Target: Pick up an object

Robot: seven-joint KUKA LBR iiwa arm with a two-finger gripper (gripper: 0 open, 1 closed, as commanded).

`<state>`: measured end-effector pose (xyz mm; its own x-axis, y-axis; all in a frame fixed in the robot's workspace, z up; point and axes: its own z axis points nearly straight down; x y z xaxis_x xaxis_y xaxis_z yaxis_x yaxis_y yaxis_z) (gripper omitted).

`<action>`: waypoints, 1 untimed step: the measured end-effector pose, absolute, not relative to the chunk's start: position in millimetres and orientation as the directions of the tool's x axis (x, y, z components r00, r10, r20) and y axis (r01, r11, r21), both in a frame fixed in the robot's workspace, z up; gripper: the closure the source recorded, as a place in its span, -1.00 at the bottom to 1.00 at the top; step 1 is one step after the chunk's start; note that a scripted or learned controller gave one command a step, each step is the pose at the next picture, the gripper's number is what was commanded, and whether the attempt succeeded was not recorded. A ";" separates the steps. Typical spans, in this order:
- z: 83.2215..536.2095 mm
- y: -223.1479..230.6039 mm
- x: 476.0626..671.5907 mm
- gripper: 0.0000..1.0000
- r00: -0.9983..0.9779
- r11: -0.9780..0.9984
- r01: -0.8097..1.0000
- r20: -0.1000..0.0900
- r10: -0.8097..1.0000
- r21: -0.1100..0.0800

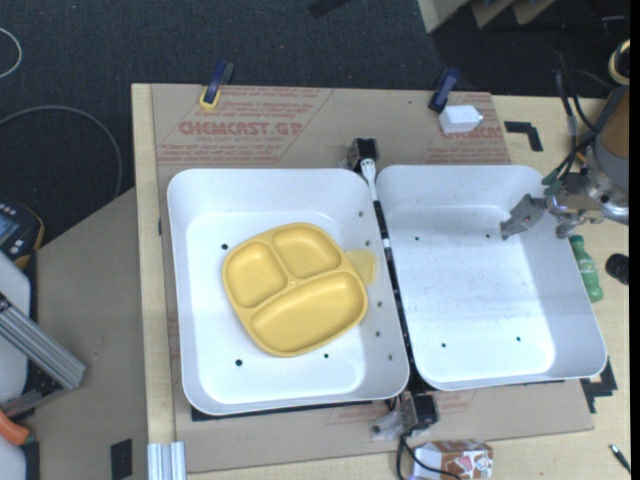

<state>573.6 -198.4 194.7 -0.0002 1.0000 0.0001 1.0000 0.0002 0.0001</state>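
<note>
A yellow three-compartment plate (293, 288) lies flat in the left bin (190, 268), slightly right of its middle. A small yellow piece (362, 265) pokes out from under the plate's right edge. My gripper (540, 224) hangs over the upper right corner of the right bin (470, 308), far from the plate. Its fingers (520, 216) are spread open with nothing between them. A green tube-like object (588, 268) lies along the right bin's right rim, just below the gripper.
The bins sit side by side on a cardboard sheet (300, 128). A white block (460, 119) and blue clamps (444, 90) stand at the back edge. A small box (462, 460) and wires lie at the front. Cables hang at the right by the arm.
</note>
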 end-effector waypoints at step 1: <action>338.9 -135.3 521.5 -1.00 -0.007 0.007 1.000 -0.001 1.000 0.014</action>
